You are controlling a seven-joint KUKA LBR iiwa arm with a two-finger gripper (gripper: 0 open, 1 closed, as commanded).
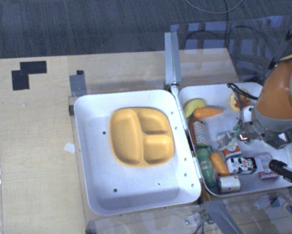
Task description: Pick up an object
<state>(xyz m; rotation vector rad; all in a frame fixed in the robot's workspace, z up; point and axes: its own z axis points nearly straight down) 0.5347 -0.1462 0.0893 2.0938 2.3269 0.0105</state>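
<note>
- Table [37, 167]: pale wood top, two shallow white bins side by side, a metal divider bar [171, 59] running up from the seam between them.
- Left bin [99, 191]: holds a yellow compartment tray [141, 135], lying flat near the bin's centre, one long section on its left and two smaller sections on its right.
- Right bin [221, 89]: cluttered with small objects.
- Near the far left corner of the right bin: a yellow-green fruit-shaped item [194, 105], with an orange carrot [208, 112] touching it on the near side.
- Along the left wall: a green bottle-like item [204, 162]; a second orange piece [219, 164] lies just beside it.
- Near edge: a small metal can [229, 183] on its side.
- Right of the can: a black-and-white printed carton [243, 164] and a small dark red packet [268, 175].
- Arm: orange band [278, 94] over the right bin's far right part, grey wrist below it.
- Hand [239, 134]: low over the middle of the right bin, among the clutter. Cannot tell whether it is clenched or released; no object is seen gripped in it.
</note>
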